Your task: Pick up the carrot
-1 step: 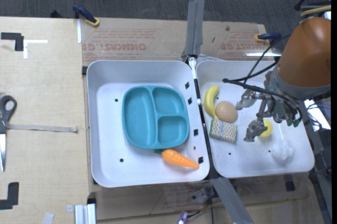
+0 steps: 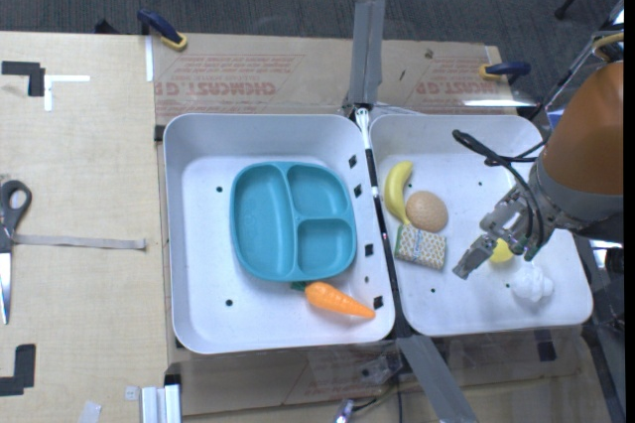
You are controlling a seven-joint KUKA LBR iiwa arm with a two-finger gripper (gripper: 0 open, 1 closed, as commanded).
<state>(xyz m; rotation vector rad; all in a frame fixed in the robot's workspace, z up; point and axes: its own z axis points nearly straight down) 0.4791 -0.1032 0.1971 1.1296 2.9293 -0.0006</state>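
The orange carrot point(image 2: 339, 301) lies in the left bin point(image 2: 198, 242) near its front wall, just below the teal divided plate point(image 2: 294, 219), with its thin end pointing right. My gripper point(image 2: 488, 248) hangs over the right bin point(image 2: 566, 312), well to the right of the carrot and apart from it. A small yellow object point(image 2: 504, 252) sits right at the gripper, partly hidden by it; whether it is held or just lying underneath is unclear.
In the right bin lie a banana point(image 2: 397, 190), a tan egg-shaped ball point(image 2: 427, 211), a speckled sponge point(image 2: 421, 247) and a white crumpled item point(image 2: 531, 285). The divider wall point(image 2: 372, 212) runs between the bins. Scissors point(image 2: 12, 212) rest on the bench at far left.
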